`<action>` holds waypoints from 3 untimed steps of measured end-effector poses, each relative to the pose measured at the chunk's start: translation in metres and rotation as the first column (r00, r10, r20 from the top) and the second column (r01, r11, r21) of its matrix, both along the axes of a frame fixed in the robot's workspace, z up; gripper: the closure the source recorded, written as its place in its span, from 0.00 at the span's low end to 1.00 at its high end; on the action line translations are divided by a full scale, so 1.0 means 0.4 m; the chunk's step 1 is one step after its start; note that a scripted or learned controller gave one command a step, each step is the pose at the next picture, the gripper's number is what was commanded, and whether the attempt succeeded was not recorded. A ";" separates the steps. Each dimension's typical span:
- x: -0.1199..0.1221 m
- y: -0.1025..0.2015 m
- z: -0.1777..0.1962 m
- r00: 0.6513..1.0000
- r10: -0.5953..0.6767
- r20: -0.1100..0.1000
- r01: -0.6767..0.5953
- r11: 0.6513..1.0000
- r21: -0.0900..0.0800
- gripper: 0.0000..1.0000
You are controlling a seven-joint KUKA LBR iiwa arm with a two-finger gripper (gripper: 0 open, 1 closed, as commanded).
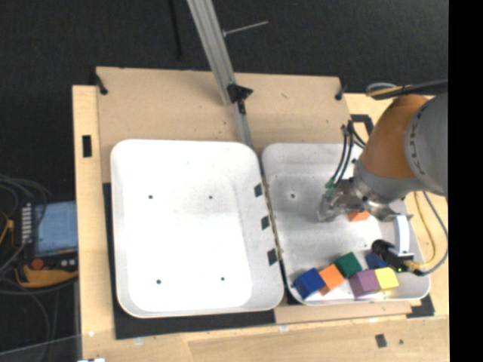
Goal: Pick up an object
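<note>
My gripper [330, 208] hangs low over the middle of the right bin [298, 172], its arm reaching in from the right. A small orange piece [359, 216] lies just right of the gripper, partly under the wrist. Along the bin's front edge sits a cluster of blocks: blue [308, 282], orange [330, 276], green [348, 264], purple [365, 281] and yellow [387, 278]. Another small blue block [375, 261] rests behind the yellow one. None of the blocks is seen between the fingers.
The left bin [189, 225] lies beside the right one, sharing a divider with black clips [266, 221]. A slanted metal pole [219, 51] rises from the back between the bins. Cables and a blue device [53, 228] sit off the bench's left side.
</note>
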State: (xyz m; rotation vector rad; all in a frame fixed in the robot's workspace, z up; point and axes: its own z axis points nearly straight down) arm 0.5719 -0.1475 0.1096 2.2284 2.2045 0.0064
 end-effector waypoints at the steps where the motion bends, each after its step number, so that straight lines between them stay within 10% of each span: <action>1: 0.009 0.022 0.144 1.000 0.014 -0.001 -0.014 1.000 0.001 1.00; 3: -0.014 0.164 0.240 1.000 0.017 -0.007 -0.017 1.000 0.003 1.00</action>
